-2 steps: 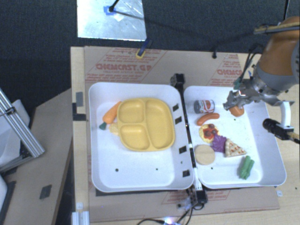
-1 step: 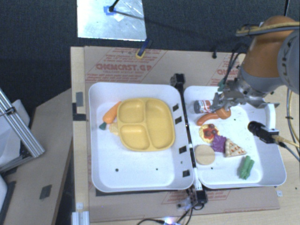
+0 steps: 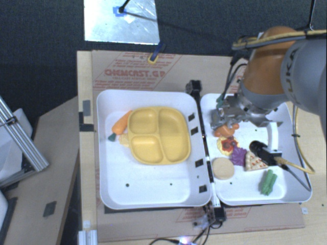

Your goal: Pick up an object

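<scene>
Cardboard bench bears two white bins.

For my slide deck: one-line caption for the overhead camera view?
Arm's gripper lowered over toy food in the right bin; yellow divided plate sits in the left bin.

At right of the frame the gripper sits low over an orange toy in the right bin, while a yellow divided plate lies in the left bin.
</scene>
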Controlling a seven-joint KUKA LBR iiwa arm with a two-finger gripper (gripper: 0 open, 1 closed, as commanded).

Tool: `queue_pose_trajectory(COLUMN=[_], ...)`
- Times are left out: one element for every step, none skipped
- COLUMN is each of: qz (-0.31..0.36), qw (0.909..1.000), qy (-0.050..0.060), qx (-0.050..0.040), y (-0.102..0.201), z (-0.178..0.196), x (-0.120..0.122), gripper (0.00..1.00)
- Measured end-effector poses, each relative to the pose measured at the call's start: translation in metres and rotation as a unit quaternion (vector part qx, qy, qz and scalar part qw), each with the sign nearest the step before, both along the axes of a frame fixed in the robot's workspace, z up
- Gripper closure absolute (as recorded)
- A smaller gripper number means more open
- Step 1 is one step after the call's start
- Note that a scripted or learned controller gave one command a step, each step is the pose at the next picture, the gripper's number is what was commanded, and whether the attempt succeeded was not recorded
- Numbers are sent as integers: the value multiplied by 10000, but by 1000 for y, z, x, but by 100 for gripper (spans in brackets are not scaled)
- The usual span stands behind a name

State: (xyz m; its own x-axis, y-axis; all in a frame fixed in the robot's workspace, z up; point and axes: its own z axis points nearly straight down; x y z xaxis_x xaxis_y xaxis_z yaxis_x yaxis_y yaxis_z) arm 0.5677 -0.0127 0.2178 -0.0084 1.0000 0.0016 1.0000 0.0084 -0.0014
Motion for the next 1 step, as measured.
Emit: queue_pose_trajectory(qz=[5], qw=[10000], qy=[-2], qx=[3], y=[55], z=[-1], x=[-26], gripper=[100])
